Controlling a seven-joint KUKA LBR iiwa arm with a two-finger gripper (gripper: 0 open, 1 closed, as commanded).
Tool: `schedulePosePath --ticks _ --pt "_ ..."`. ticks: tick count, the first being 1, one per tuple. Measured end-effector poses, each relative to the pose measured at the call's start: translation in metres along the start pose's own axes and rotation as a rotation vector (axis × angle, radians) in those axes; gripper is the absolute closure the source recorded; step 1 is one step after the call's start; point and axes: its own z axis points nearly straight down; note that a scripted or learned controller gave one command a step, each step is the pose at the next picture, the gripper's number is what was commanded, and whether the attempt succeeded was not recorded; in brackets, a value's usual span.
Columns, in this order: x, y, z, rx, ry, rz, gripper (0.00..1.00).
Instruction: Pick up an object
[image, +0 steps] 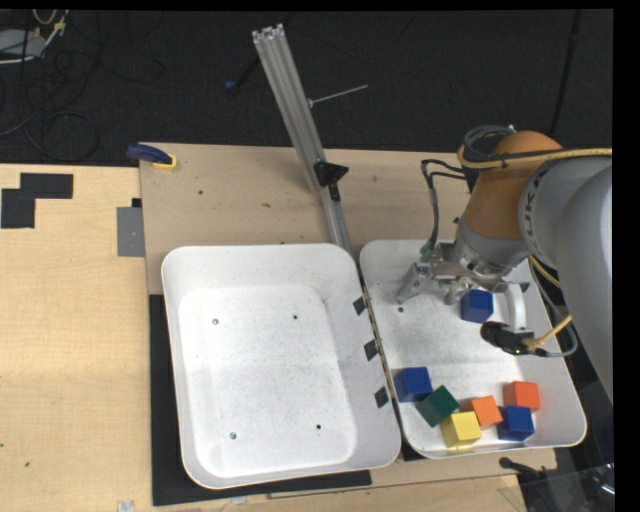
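My gripper hangs over the back part of the right bin, under the orange band of the arm. A blue block shows directly at the gripper's lower edge, touching or just beneath it; whether it is gripped or lying on the bin floor is not visible. Along the right bin's front lie a second blue block, a dark green block, a yellow block, an orange block, a red-orange block and another blue block.
The left bin stands beside the right one, with black clips on the shared rim. A slanted metal rail rises behind the bins. A black cable loops off the wrist near the bin's right side.
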Motion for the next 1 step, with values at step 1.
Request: schedulePosePath --ticks 1 --pt "-0.0014 0.0014 -0.0139 -0.006 0.000 0.005 1.00"
